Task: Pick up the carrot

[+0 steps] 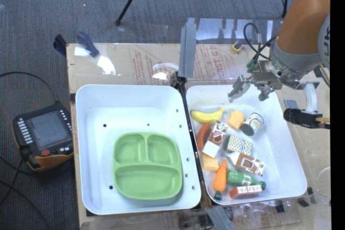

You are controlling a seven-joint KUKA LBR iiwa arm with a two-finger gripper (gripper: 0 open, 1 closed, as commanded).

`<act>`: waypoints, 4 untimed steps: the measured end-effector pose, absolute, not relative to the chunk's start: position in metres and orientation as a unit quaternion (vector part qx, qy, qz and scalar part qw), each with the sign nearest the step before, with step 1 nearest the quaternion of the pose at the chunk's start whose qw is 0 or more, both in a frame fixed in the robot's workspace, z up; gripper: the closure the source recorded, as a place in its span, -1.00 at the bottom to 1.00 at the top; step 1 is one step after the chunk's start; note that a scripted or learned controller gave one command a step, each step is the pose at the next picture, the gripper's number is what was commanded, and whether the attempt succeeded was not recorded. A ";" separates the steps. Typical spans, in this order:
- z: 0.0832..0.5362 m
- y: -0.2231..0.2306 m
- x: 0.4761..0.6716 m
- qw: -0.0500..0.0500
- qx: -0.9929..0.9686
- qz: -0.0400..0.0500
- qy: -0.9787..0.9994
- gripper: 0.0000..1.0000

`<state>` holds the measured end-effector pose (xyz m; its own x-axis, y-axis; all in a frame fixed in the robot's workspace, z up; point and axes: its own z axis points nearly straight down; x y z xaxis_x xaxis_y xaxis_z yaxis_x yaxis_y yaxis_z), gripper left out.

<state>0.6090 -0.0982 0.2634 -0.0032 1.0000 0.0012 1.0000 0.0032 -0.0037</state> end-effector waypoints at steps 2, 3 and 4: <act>0.095 -0.111 0.514 -0.005 -0.547 -0.005 -0.837 -1.00; 0.105 -0.115 0.515 -0.009 -0.551 -0.004 -0.835 1.00; 0.198 -0.034 0.532 0.000 -0.612 -0.002 -0.791 1.00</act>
<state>0.5316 -0.0337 0.1977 -0.2510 0.9680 0.0016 0.9680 0.2510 0.0026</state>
